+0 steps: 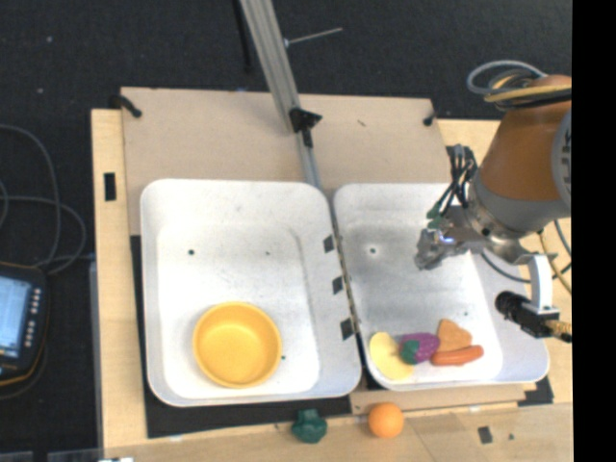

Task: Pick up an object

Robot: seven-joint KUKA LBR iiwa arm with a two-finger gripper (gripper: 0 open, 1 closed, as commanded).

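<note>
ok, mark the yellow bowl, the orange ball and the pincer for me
yellow bowl (237,344): camera view, middle of its inside.
orange ball (385,420): camera view, centre of the ball, on the bench below the right bin.
pincer (430,251): camera view, at its tip over the right bin.

cam: single, fixed overhead | facing: down, slanted | covers: both bins (arm enters right)

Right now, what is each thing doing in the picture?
Yellow bowl: upright, in the left bin.
Toy food pile: lying in the right bin's near corner.
Orange ball: on the bench, outside the bins.
Green toy: on the bench beside the ball.
Gripper: above the right bin, nothing seen in it.
</note>
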